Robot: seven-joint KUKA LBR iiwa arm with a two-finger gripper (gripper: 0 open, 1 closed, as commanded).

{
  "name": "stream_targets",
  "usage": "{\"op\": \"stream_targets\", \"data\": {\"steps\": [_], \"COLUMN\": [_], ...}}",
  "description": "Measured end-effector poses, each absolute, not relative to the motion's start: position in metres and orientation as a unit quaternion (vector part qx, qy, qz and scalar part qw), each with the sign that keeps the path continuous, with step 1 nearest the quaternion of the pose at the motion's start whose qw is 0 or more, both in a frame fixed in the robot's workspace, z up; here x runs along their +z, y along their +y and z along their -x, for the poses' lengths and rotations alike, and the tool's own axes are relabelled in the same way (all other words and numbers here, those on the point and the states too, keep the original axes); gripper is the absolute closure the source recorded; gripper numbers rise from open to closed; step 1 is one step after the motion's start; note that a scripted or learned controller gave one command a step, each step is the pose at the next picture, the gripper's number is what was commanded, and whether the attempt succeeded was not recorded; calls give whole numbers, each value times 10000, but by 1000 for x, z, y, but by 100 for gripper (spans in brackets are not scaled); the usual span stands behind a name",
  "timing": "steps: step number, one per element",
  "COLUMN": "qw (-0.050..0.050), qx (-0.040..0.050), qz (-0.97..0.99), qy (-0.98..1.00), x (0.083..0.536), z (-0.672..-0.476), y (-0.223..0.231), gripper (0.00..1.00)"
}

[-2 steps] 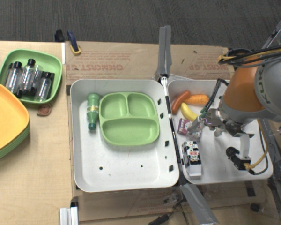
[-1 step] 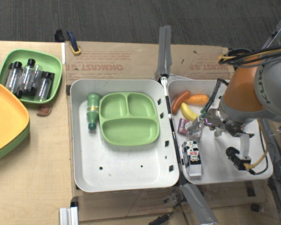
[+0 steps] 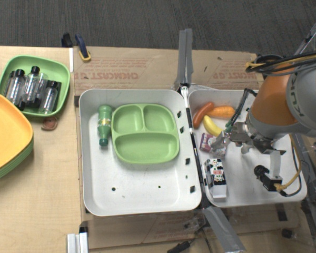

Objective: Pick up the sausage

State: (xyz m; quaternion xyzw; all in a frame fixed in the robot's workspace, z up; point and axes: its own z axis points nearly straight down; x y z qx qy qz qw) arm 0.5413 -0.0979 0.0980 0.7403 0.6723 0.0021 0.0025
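The sausage (image 3: 201,113) lies in the right bin (image 3: 253,194), at its far left corner, touching the banana (image 3: 211,125). The hand (image 3: 221,144) hovers just beside the banana; whether open, I cannot tell.

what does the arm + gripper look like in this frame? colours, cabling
Grey arm with a wide orange band above the wrist. Below it, a metallic grey gripper assembly. Yellow and black cables run along the top of the arm; a black cable with a yellowish lead loops below the wrist.
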Motion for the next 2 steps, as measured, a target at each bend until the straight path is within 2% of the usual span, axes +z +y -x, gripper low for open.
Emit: {"op": "stream_targets", "data": {"steps": [2], "qw": [25], "qx": [21], "qz": [-7403], "qy": [6723], "x": [98], "z": [-541], "y": [-98], "gripper": [0]}}
